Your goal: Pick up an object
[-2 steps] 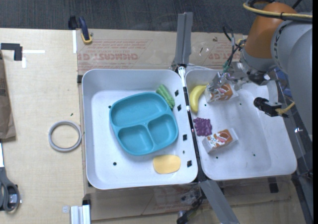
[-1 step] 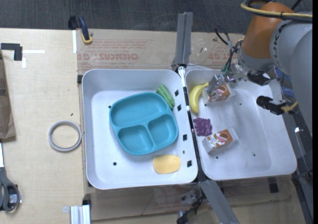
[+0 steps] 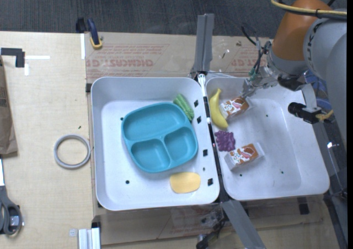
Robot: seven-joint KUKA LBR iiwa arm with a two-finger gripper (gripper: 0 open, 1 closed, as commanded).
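Banana [image 3: 217, 111], grapes [image 3: 224, 141], two cartons [image 3: 243, 156] occupy the right bin [image 3: 287, 179].

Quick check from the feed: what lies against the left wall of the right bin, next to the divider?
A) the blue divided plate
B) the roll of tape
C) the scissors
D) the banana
D: the banana lies along the left wall of the right bin, just above the purple grapes.

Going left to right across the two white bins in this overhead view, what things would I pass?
Blue divided plate → yellow oval piece → banana → purple grapes → lower snack carton → the gripper.
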